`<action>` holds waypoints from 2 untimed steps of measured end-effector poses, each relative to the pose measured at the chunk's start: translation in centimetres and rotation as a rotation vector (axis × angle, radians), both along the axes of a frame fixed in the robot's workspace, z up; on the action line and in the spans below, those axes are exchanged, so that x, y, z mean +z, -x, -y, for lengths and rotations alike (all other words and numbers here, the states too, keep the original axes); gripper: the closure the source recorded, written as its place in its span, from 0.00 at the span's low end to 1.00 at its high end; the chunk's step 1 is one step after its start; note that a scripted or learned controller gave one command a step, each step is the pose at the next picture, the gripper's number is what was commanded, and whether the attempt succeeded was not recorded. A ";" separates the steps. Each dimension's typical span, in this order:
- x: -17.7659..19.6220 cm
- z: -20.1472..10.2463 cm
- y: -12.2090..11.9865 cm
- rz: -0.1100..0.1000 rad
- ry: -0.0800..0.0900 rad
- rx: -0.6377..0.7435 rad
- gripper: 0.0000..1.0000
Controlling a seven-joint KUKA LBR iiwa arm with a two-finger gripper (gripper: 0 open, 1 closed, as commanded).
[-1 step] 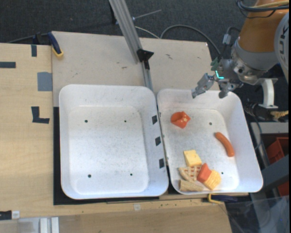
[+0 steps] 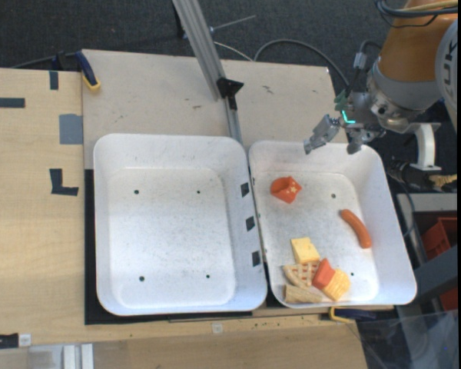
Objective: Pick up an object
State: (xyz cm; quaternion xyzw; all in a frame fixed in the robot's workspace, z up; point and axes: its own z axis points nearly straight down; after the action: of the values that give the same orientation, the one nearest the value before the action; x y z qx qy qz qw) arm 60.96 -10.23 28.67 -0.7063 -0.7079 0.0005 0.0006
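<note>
Arm entered from upper right, orange band above the wrist. Pincer pointed down-left, its two fingers spread apart, nothing between them.

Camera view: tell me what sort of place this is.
Probably a robotics lab set up for grasping trials. Two white bins, the left bin and the right bin, sit on a taped bench. Toy food such as a sausage lies under the arm's hand.

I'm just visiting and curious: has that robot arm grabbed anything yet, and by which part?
Nothing is held. The open two-finger gripper hovers over the far rim of the right white bin, with nothing between its fingers.
</note>
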 end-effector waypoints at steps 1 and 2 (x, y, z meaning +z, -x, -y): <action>-6.3 0.4 0.4 -0.007 0.000 -0.001 0.00; -12.2 -0.5 0.0 -0.006 0.000 0.000 0.00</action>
State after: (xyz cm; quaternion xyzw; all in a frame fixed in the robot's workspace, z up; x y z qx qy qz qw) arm 61.00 -9.77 16.44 -0.7063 -0.7079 0.0027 0.0029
